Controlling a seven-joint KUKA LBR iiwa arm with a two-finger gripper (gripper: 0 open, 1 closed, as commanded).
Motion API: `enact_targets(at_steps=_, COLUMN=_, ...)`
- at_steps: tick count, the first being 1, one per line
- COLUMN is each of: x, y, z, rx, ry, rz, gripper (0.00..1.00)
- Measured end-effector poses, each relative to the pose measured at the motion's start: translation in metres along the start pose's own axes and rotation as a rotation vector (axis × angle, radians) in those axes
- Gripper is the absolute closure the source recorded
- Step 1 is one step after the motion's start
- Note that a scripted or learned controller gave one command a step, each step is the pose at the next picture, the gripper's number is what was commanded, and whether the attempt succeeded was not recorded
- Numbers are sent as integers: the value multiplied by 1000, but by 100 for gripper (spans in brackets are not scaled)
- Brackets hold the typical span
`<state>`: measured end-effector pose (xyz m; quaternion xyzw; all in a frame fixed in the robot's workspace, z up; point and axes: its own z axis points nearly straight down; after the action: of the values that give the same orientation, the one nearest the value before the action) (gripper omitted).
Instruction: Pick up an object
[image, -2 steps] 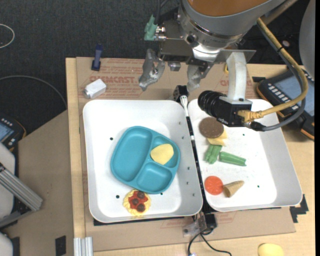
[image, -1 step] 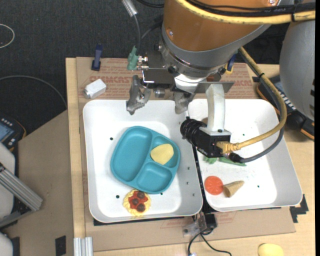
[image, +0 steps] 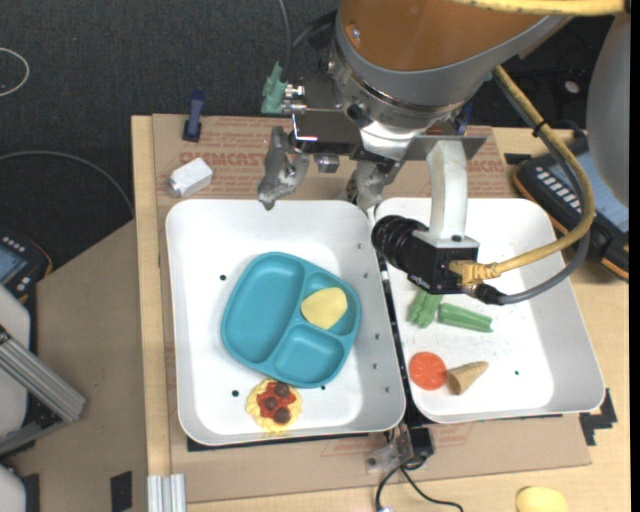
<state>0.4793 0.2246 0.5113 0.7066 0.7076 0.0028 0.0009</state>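
My gripper (image: 318, 190) hangs over the far rim of the left bin (image: 190, 300), its two grey fingers (image: 275, 185) spread wide, open, with nothing between them. Below it in the left bin lies a blue divided plate (image: 270, 320) with a yellow oval piece (image: 325, 307) in its right compartment. A small pizza-like toy (image: 273, 403) rests at that bin's near edge. The right bin (image: 560, 340) holds green bean-like pieces (image: 452, 314), a red disc (image: 428, 370) and a tan cone (image: 466, 376).
A black camera unit (image: 425, 255) with a yellow cable (image: 530, 255) hangs from the arm over the seam between the bins. A white block (image: 190, 176) and a blue clip (image: 194, 115) lie on the cardboard behind the left bin.
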Motion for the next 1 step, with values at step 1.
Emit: enact_targets(at_steps=1, x=1, y=0, z=-10, rx=-2, ry=0, rz=-2, gripper=100)
